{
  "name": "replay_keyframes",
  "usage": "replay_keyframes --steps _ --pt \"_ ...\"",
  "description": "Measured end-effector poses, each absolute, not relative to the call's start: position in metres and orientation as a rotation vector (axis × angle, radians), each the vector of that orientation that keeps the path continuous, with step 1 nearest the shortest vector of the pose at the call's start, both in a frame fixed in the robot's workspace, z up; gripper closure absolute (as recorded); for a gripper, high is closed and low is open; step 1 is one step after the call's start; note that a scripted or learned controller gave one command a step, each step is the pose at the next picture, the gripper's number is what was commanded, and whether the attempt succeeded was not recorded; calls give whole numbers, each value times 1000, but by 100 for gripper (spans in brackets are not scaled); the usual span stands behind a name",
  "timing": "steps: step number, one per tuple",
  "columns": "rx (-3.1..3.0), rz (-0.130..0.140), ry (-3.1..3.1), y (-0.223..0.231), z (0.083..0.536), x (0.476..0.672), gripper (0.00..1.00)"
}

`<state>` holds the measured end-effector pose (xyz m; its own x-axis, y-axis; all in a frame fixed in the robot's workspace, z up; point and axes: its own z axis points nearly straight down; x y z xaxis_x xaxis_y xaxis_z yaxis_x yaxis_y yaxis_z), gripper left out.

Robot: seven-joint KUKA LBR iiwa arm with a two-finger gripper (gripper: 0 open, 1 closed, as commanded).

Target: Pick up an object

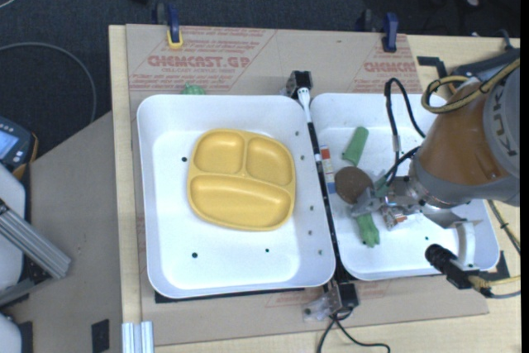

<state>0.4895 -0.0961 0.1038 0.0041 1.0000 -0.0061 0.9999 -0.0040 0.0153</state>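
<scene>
Red "CHEMCAST GP" print (partly cut off) repeats across the bench's protective sheet [198, 60].

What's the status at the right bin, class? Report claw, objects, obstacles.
Claw low in right bin. Over lower green piece, beside brown object. Grasp unconfirmed. Second green piece apart.

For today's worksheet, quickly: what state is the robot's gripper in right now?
Gripper: low in the right white bin, beside a green stick-shaped object; open or closed cannot be told.
</scene>
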Motion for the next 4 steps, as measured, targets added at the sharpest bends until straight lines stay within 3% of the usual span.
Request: replay_keyframes --steps 1,2,3,4 --pt "2211 10 2192 -100 114 491 100" --pt "2203 19 2222 -57 190 610 100" --pt "2216 5 2232 4 239 530 100" --pt "2215 13 2218 -3 333 479 100"
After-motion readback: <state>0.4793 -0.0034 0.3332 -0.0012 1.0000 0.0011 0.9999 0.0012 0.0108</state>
